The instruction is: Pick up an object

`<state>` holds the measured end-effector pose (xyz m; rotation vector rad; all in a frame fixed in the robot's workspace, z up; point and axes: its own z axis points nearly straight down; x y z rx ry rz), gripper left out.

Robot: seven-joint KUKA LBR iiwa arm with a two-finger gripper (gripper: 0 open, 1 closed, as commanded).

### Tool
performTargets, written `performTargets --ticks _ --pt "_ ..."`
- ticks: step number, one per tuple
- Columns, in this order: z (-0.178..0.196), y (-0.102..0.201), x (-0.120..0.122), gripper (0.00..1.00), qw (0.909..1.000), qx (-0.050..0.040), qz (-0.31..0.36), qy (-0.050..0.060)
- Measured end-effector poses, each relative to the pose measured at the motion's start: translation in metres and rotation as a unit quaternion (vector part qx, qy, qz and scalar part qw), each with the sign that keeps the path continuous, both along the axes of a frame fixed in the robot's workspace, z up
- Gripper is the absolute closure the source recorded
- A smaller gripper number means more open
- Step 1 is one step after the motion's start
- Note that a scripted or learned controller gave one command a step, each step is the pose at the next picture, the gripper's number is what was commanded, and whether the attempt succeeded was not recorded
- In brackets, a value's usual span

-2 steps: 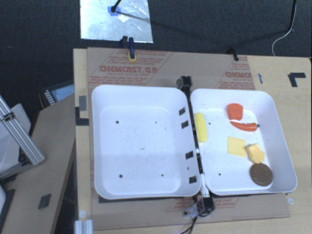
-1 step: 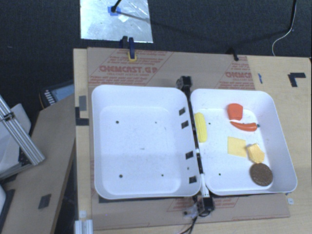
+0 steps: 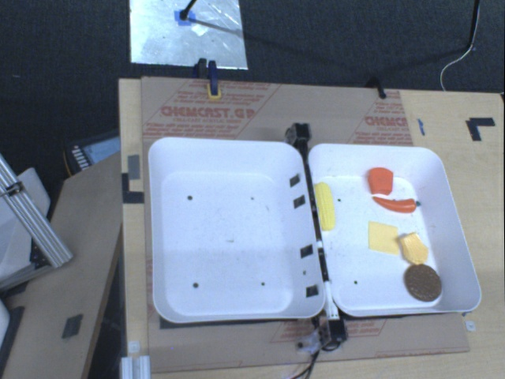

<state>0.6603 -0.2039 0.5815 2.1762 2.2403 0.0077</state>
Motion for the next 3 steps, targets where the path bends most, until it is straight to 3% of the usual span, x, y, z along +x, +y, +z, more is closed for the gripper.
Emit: performTargets --ticks 1,2,3 --pt "0.012 0.001 0.0 1.0 1.0 -0.0013 0.002 -0.002" --pt "0.012 0.001 0.0 0.0 1.0 -0.0011 0.003 -0.002" --pt "0.024 0.001 0.001 1.0 1.0 -0.0023 0.005 -0.004"
